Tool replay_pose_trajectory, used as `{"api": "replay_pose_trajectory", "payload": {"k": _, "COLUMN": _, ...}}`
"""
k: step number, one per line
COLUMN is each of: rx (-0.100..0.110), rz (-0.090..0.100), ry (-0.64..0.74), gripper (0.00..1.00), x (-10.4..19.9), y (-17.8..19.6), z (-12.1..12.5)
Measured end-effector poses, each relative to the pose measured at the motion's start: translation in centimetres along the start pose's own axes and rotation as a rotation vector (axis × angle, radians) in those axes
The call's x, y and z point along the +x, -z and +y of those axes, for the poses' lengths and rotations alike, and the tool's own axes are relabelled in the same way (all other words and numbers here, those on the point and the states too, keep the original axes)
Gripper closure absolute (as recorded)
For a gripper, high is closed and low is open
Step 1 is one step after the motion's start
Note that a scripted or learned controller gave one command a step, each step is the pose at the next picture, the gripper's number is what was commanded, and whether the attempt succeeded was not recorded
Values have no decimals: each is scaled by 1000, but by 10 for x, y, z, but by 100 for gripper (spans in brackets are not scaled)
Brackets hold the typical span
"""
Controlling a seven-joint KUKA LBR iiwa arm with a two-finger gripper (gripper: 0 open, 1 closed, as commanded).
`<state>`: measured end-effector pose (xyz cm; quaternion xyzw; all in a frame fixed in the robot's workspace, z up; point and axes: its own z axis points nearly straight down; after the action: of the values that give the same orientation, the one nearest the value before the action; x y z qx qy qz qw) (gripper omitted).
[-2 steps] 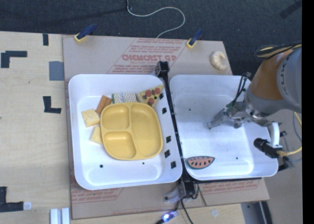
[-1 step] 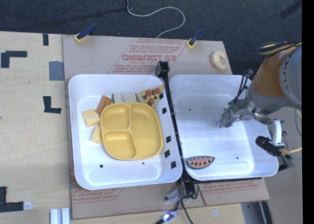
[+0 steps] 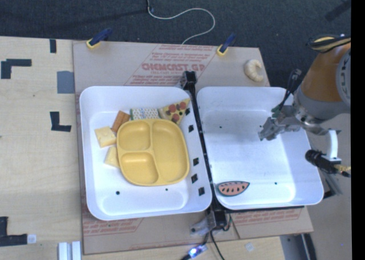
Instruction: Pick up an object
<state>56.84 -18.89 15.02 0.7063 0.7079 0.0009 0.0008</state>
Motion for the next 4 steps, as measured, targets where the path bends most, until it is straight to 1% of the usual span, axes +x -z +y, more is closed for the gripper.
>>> {"api": "replay_pose_trajectory", "payload": {"k": 1, "rx": -3, "rz": -1, "ry": 0, "gripper": 100, "x": 3, "y": 64, "z": 1}}
{"api": "replay_pose_trajectory", "payload": {"k": 2, "rx": 2, "rz": 0, "ry": -1, "gripper": 100, "x": 4, "y": 75, "z": 2}}
{"api": "replay_pose_trajectory", "payload": {"k": 3, "rx": 6, "rz": 1, "ry": 3, "gripper": 100, "x": 58, "y": 63, "z": -5}}
{"api": "replay_pose_trajectory", "payload": {"k": 4, "rx": 6, "rz": 2, "ry": 4, "gripper": 100, "x": 117, "y": 62, "z": -19}}
